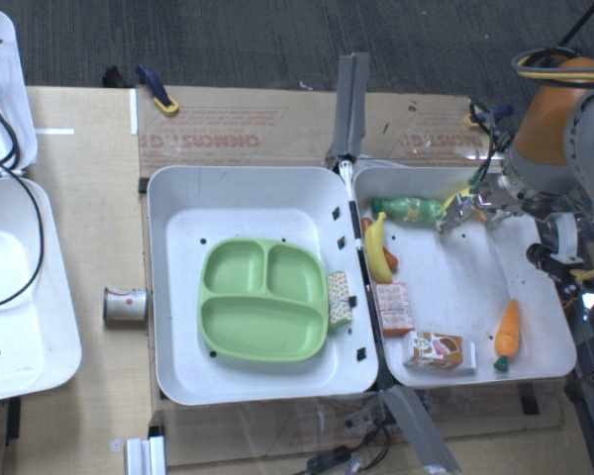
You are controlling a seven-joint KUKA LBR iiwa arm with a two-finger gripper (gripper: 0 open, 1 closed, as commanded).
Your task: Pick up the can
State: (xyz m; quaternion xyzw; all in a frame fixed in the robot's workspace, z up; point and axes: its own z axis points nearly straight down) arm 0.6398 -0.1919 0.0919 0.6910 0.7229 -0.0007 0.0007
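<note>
Your can (pixel 126 306) lies on its side on the counter (pixel 89 146), just left of the left bin (pixel 163 285). Your hand (pixel 457 213) hangs over the right bin (pixel 535 364), well apart from it; I cannot tell its grip state.

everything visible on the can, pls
The can is a small cylinder lying on its side on the wooden bench, outside both bins, just left of the left bin. Its body looks metallic silver-grey with a reddish mark on the label; finer print is too small to read. Its long axis runs left to right in the view. It rests on the bench alone, close to the bin's outer wall; whether they touch, I cannot tell.
</note>
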